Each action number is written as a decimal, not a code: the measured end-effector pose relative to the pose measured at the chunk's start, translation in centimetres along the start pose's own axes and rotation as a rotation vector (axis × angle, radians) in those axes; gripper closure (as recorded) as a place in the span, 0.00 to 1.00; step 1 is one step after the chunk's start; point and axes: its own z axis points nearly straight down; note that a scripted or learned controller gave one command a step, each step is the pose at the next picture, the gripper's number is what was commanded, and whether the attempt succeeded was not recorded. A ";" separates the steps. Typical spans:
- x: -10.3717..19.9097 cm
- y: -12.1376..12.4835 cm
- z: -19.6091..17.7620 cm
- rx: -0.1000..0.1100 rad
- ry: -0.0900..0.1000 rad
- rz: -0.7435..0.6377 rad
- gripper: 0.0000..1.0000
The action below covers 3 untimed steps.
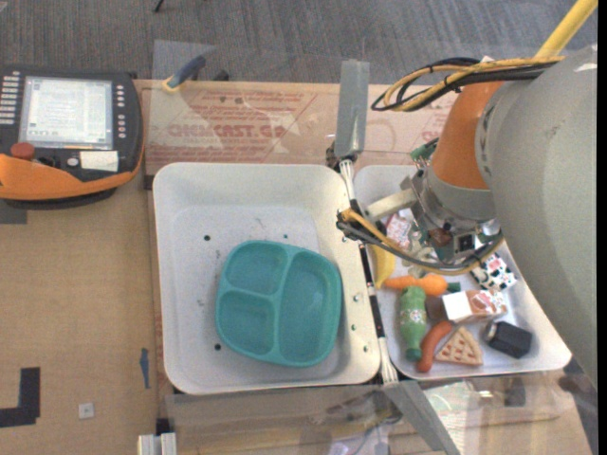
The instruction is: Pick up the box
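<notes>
Over at 3 o'clock in the view, a grey arm (pixel 541 159) with an orange band (pixel 465 145), reaching down into the right bin (pixel 548 335). Below the wrist, the gripper (pixel 448 245), low over the toys at the bin's 12 o'clock end; cannot tell whether spread or pressed together, hidden as it is under the wrist and cables. Nothing seen pinched. Down at the bin's 5 o'clock corner, the black box (pixel 510 337), lying flat, well apart from the gripper, just beside a pizza slice (pixel 459 351) at its 9 o'clock. Near the bin's middle, a small white block (pixel 457 305); at its 9 o'clock, a green bottle (pixel 412 316), with a carrot (pixel 417 282) across its top and a sausage (pixel 434 344) leaning at 5 o'clock of it. In the left bin (pixel 180 207), a teal divided plate (pixel 280 301), toward that bin's 5 o'clock. Far out at 9 o'clock of the view, a control pendant (pixel 66 136) on the bench.
</notes>
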 end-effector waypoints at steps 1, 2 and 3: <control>1.9 -4.0 4.9 -0.017 0.004 0.018 1.00; 1.2 -5.1 5.1 -0.041 0.024 0.041 1.00; 2.4 -2.3 -6.0 -0.003 0.002 0.014 1.00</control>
